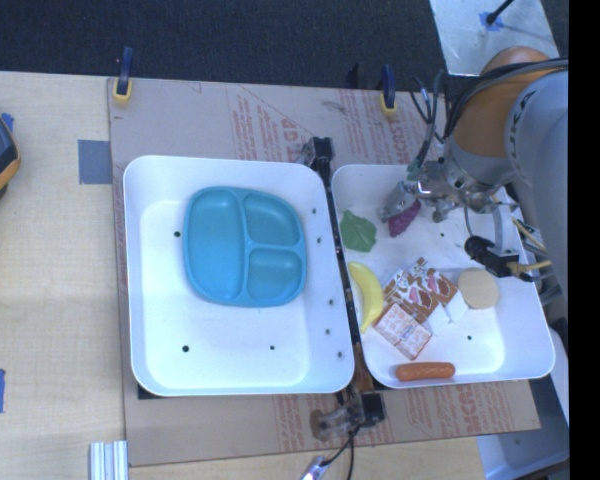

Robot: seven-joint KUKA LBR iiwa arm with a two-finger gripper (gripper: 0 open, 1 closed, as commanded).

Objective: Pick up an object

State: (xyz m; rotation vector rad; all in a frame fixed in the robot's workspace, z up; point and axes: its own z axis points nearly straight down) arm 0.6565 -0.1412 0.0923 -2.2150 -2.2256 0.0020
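Gripper (408,204) sits low at right bin's (520,368) far edge, over purple item (404,218), likely the pick target; finger state cannot be told. Banana (368,293), sausage (426,371) lie loose nearer front.

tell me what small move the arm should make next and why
Probably a short descent straight onto the purple item. The pincer sits at the far end of the right bin, right by that item, while the banana and sausage lie farther off.
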